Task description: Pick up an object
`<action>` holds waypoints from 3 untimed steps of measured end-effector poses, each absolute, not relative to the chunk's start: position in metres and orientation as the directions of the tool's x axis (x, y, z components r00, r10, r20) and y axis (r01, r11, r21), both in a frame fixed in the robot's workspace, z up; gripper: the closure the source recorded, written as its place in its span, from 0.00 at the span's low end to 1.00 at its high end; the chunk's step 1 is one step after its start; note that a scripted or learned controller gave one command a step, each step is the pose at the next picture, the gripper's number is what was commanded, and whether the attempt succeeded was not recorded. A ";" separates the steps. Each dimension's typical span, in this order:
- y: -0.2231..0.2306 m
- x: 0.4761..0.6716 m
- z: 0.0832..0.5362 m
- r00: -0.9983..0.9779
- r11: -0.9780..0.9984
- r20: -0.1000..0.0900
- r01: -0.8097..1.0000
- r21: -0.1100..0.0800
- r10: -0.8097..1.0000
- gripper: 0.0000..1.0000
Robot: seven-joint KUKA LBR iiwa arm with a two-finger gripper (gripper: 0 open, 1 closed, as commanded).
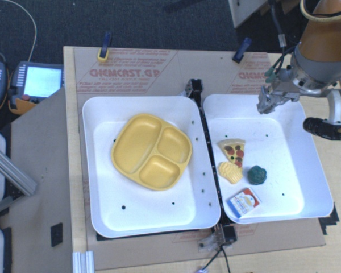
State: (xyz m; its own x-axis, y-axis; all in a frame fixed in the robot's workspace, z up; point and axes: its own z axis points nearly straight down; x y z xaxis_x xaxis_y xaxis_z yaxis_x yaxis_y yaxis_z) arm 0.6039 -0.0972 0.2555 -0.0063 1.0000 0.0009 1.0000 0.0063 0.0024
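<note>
Metal two-finger gripper [267,102] hung over the right white bin's [290,152] far edge; opening couldn't be told. Yellow ridged plastic toy corn [229,172] looked light, stiff, slippery. Best pinched across its short width

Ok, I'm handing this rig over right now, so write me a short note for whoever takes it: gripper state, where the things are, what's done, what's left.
Gripper: above the far edge of the right bin, with nothing visible between its fingers; whether they are open or shut can't be made out.
Right bin holds a toy pizza slice, a yellow corn-like piece touching it on the near side, a green broccoli-like piece and a small red and white packet.
Left bin holds a yellow divided plate.
Done: no pick made.
Left: choose one object, descend, grasp, lift.
</note>
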 end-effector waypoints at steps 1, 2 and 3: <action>-0.043 0.618 0.242 -0.006 0.006 0.001 1.000 0.000 1.000 1.00; 0.012 0.628 0.246 -0.006 0.006 0.002 1.000 0.003 1.000 1.00; 0.070 0.624 0.244 -0.007 0.007 0.002 1.000 0.000 1.000 1.00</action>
